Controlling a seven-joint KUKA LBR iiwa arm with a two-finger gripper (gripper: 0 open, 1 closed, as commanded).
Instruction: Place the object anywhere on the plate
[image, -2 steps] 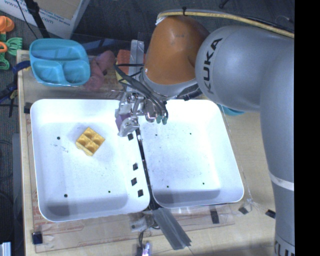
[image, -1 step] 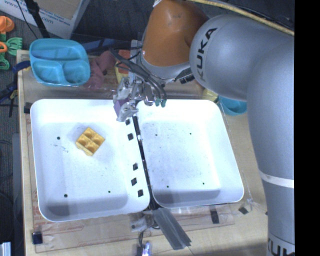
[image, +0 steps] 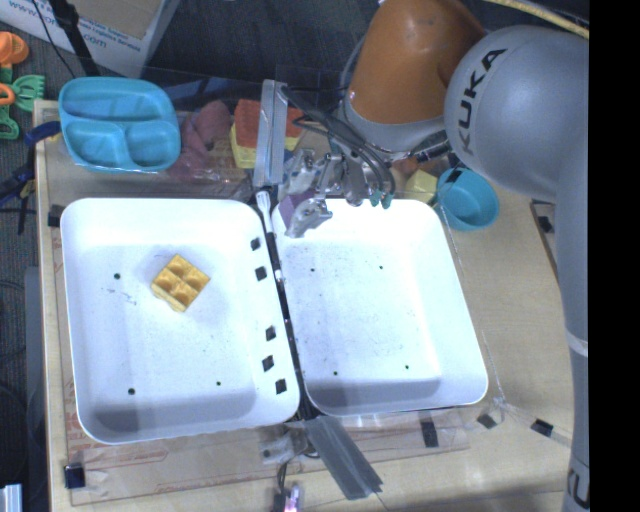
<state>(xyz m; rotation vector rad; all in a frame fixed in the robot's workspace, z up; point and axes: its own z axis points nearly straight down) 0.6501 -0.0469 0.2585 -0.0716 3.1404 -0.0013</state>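
Near left on the desk: waffle piece in the left bin, lying diagonal. Farther right — tool over the right bin's back rim, well apart; grip state impossible to tell. Beyond, blue plate.

Pale wooden bench; dark floor at left, perhaps carpet.

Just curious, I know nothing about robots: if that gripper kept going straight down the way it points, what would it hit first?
Probably the white floor of the right bin near its far-left corner; the gripper hangs above it, though depth is unclear.
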